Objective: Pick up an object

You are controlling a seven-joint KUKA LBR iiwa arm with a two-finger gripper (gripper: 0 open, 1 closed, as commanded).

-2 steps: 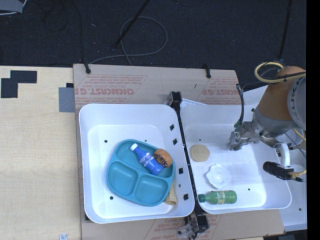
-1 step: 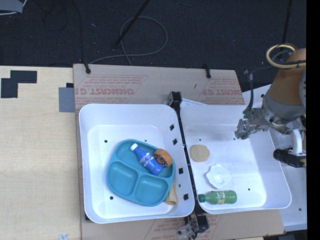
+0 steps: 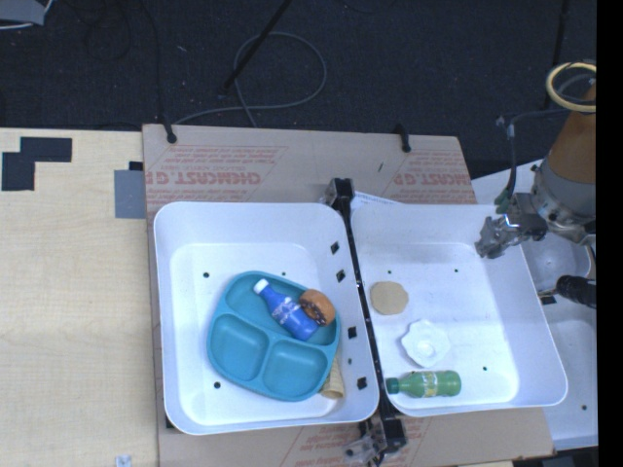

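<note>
The arm's hand [image 3: 494, 233] hangs over the far right edge of the right bin [image 3: 487, 290]; I cannot tell how its grip stands, and nothing shows in it. Down in that bin lie a tan round disc [image 3: 389, 298], a crumpled white piece [image 3: 426, 342] just nearer, and a green bottle [image 3: 426, 384] on its side along the near wall, its label too small to read. The left bin [image 3: 195, 261] holds a blue divided tray [image 3: 263, 353] with a blue bottle [image 3: 285, 309] and a brown-orange round thing [image 3: 317, 307] touching it. A cardboard sheet [image 3: 292, 168] under both bins on the worktop [image 3: 68, 300] carries red print, upside down from here, repeated, not clearly legible.
</note>
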